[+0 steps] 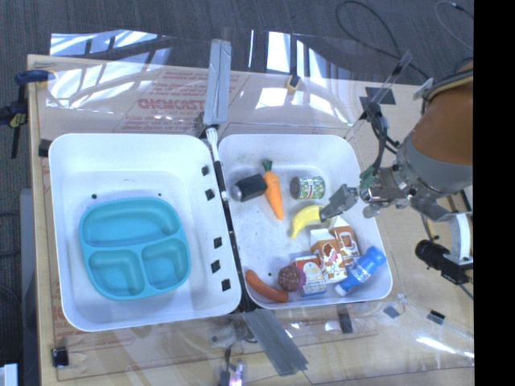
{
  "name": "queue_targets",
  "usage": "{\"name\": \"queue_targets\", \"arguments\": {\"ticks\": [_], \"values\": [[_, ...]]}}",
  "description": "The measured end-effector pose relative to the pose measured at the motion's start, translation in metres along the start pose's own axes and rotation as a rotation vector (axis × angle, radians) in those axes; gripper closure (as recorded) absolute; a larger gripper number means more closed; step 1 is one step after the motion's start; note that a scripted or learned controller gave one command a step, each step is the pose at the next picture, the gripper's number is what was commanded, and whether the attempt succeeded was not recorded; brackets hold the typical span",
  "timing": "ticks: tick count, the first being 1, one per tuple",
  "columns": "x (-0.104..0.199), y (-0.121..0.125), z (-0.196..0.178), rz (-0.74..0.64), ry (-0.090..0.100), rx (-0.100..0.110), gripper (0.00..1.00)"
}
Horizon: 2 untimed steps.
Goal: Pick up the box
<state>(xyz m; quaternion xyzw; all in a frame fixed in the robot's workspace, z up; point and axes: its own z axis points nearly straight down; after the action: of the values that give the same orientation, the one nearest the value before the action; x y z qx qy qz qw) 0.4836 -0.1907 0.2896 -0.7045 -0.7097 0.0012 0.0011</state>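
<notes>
White plastic makes both bins; look first at the near edge of the right bin (366, 163), where most things lie together. You see there a red sausage (266, 287) at the near-left, a small dark round cookie (289, 277) just beside it, and a blue bottle (362, 269) with a white cap at the near-right corner. Between the cookie and the bottle lies the box (332, 252), white and orange with a printed picture, lying flat; a smaller printed pack (310, 273) touches its near-left side.

A little farther you find a yellow banana (305, 217), just beyond the box. The gripper (338, 204) hangs over this place, beside the banana and above the far edge of the box. You cannot tell how far its jaws are open, and nothing is seen between them.

Farther still lie a green can (307, 187) on its side, an orange carrot (273, 194) with a green top, and a black cylinder (250, 187) touching the carrot.

In the left bin (64, 167) rests a blue tray (133, 246) with three compartments. The grey arm (438, 167) with its orange band enters from the right.
</notes>
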Motion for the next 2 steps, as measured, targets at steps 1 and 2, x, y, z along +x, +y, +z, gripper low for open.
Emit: {"name": "queue_targets", "arguments": {"ticks": [1, 2], "values": [[-0.012, -0.007, -0.154, 0.138, -0.001, -0.004, 0.00], [0.037, -0.007, 0.022, 0.221, 0.000, 0.001, 0.00]]}}
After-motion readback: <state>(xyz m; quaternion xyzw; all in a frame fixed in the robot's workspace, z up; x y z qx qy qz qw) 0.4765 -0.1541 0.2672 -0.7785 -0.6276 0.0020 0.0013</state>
